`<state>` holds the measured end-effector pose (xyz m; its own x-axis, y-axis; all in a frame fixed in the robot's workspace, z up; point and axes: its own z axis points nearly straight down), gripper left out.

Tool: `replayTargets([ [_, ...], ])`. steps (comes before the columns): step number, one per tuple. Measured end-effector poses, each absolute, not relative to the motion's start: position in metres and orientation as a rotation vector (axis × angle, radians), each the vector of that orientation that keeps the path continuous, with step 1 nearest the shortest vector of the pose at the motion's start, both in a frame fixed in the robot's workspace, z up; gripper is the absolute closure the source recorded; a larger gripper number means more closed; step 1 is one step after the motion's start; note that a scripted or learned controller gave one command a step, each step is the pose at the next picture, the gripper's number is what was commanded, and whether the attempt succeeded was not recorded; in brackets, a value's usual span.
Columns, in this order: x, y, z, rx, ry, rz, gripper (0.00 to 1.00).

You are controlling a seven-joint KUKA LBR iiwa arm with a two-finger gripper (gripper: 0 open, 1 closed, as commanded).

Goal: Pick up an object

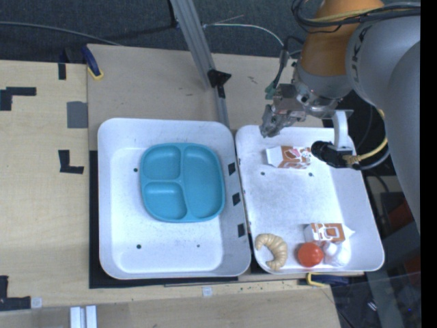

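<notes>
Nearest to the camera, along the near wall of the right bin (355, 183), a croissant (273, 250), a red ball (310, 254) and a small white-and-orange packet (328, 234) are seen in a row. Starting from the left and taking the right bin as landmark: the left bin (116, 203) is placed just beside it, touching wall to wall, and a blue divided plate (182, 182) is held in it. Inside the right bin, near its far wall, a flat white-and-brown packet (289, 157) is lying, well apart from the three near things.

The gripper (273, 127) is seen above the far left corner of the right bin. How wide it is opened cannot be told, and nothing is seen to be held by it.

The flat packet is judged to be the likely target. It is found just to the right of the gripper and slightly nearer to the camera, with its long axis running left to right, roughly along the far wall. A short shift to the right and a descent would probably be needed.
</notes>
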<state>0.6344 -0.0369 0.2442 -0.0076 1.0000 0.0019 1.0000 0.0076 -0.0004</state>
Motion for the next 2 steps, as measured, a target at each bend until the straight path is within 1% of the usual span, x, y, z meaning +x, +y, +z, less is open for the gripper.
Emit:
replayTargets([
  [2, 0.657, 0.061, 0.241, -2.213, -2.227, 0.000, 1.00],
])
